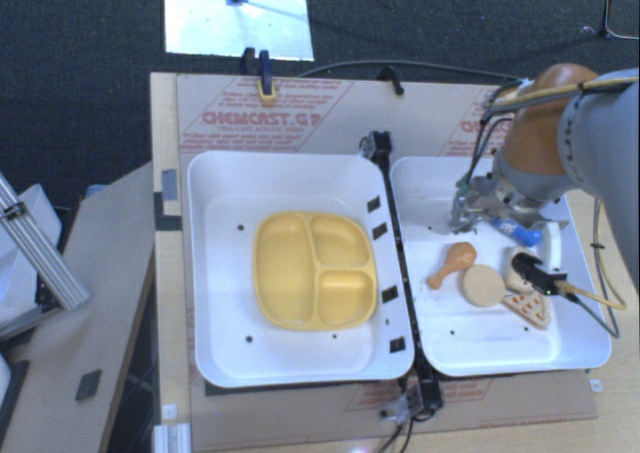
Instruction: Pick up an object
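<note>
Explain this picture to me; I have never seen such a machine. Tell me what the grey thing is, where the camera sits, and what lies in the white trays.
The grey thing on the right is a robot arm with an orange band above its wrist. It ends in jaws for picking things up. The one camera is fixed above the bench and looks down at a slant.

Two shallow white bins sit side by side. The left bin holds a yellow divided plate. The right bin holds a toy drumstick, a pale round disc, a waffle-like piece and a small blue thing.

The jaws hang low over the back of the right bin, close to the blue thing. Whether they hold anything cannot be told from here.
</note>
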